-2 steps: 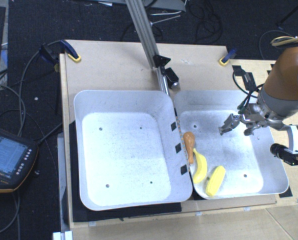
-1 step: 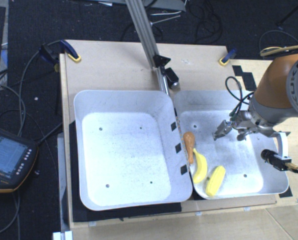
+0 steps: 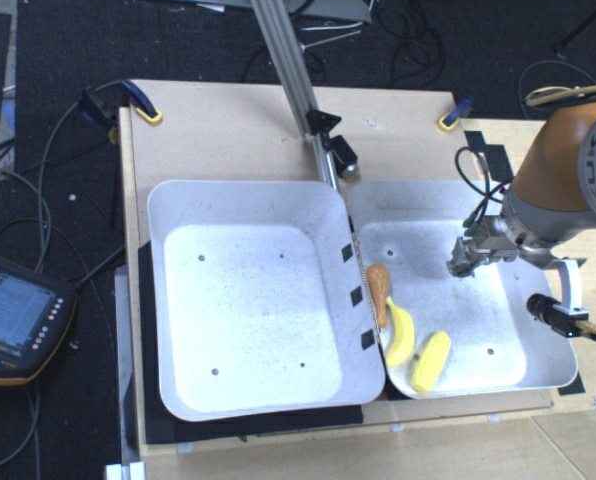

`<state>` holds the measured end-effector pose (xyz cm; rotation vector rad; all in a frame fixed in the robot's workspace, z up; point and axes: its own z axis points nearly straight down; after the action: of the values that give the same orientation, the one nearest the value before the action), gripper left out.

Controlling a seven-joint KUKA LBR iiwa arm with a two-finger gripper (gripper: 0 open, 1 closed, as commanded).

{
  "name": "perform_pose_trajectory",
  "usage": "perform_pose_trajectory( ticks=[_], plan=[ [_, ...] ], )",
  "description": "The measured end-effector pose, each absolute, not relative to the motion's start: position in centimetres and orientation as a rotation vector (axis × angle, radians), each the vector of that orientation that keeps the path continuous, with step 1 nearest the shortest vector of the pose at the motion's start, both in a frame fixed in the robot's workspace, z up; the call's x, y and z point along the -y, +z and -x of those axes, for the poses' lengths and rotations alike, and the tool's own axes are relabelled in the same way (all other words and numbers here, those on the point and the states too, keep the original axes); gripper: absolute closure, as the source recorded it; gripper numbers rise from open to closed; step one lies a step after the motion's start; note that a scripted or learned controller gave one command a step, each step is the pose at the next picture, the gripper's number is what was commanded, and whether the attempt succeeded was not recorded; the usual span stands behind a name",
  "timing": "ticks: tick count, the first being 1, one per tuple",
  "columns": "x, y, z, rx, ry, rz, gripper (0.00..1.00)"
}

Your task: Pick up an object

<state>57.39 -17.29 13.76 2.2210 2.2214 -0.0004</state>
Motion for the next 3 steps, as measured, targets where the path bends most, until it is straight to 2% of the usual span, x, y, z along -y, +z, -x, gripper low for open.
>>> perform_pose_trajectory(
  ticks=[2, 3],
  plan=[
    [18.2, 23.7, -57.7, -2.219, 0.003, -2.218, 1.00],
    [12.5, 23.6, -59.9, -2.228, 0.002, -2.216, 1.00]
  ],
)
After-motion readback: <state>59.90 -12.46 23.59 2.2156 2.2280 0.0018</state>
